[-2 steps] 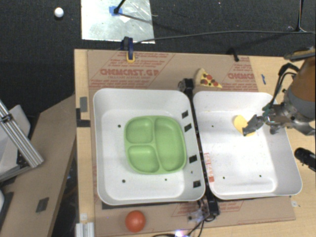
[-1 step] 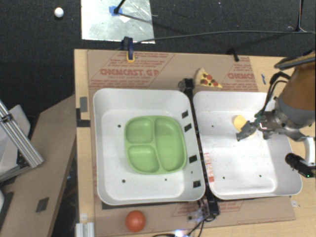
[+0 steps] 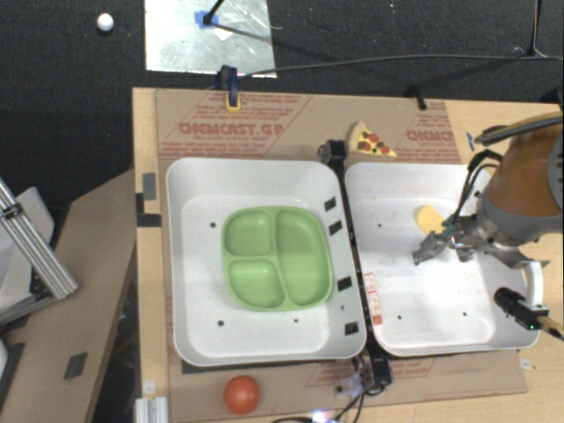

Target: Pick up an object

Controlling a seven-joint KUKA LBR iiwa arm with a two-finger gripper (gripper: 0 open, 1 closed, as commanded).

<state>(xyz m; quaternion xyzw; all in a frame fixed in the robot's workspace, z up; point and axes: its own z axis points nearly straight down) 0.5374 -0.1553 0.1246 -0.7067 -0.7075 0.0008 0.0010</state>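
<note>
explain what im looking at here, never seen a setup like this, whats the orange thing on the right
That is a robot arm, grey with an orange band, reaching in from the right. One camera above the bench looks down at a slant. Its pincer hangs over the right white bin, beside a small yellow piece; nothing shows between its fingers. The left white bin holds a green divided plate. Outside the bins lie a toy pizza slice at the back and a red-orange ball in front.
</note>
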